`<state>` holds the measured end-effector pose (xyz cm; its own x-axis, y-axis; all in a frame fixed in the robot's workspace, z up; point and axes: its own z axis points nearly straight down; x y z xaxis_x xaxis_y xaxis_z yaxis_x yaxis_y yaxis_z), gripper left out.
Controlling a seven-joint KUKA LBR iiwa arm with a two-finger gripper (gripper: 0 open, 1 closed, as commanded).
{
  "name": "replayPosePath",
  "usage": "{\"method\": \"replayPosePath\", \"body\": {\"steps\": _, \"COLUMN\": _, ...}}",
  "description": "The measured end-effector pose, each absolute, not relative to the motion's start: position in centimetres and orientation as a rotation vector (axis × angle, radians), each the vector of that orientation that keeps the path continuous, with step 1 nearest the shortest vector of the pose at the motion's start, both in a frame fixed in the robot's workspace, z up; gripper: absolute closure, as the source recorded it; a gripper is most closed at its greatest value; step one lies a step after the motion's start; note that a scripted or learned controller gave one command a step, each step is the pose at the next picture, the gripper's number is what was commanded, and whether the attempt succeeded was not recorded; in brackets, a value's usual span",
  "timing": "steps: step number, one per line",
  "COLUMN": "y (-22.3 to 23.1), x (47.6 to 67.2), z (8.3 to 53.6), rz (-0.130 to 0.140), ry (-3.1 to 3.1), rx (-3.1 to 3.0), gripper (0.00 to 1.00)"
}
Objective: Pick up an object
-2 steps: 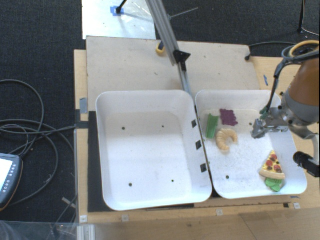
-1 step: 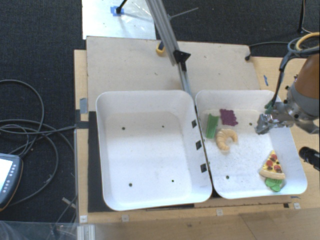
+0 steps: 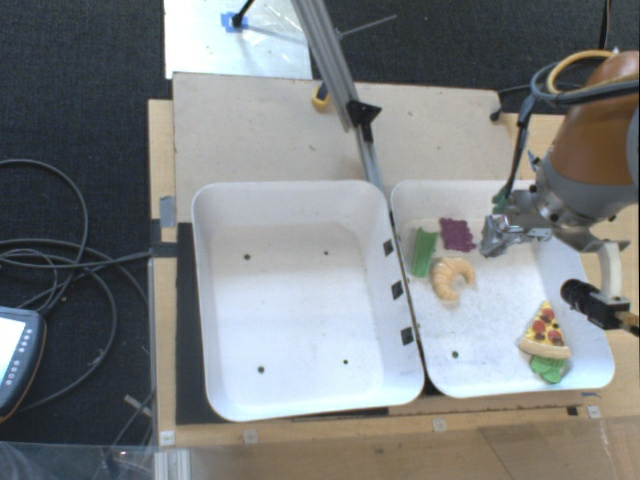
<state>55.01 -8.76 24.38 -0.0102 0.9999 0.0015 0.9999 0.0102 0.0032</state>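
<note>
The right bin (image 3: 500, 373) holds a green piece (image 3: 424, 251), a purple piece (image 3: 457, 233), a tan croissant (image 3: 453, 277), a pizza slice (image 3: 545, 334) and a green leafy piece (image 3: 548, 370) beneath the slice. My gripper (image 3: 499, 236) hangs over the bin's upper right part, just right of the purple piece. Nothing shows between its metal fingertips.
The left bin (image 3: 215, 268) lies beside the right one, with a row of black clips (image 3: 397, 290) along the shared rim. A slanted grey pole (image 3: 330, 58) crosses the bench's back. Cables and a tablet (image 3: 15, 353) lie on the floor at left.
</note>
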Motion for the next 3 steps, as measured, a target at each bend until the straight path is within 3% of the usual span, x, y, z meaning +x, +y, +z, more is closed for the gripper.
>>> {"method": "replayPosePath", "body": {"steps": 1, "y": -3.4, "x": 57.0, "z": 24.8, "rz": 0.007, "ry": 2.233, "rx": 2.208, "gripper": 1.00}}
{"method": "replayPosePath", "body": {"steps": 3, "y": 7.6, "x": 58.9, "z": 22.2, "rz": 0.004, "ry": 2.234, "rx": 2.210, "gripper": 1.00}}
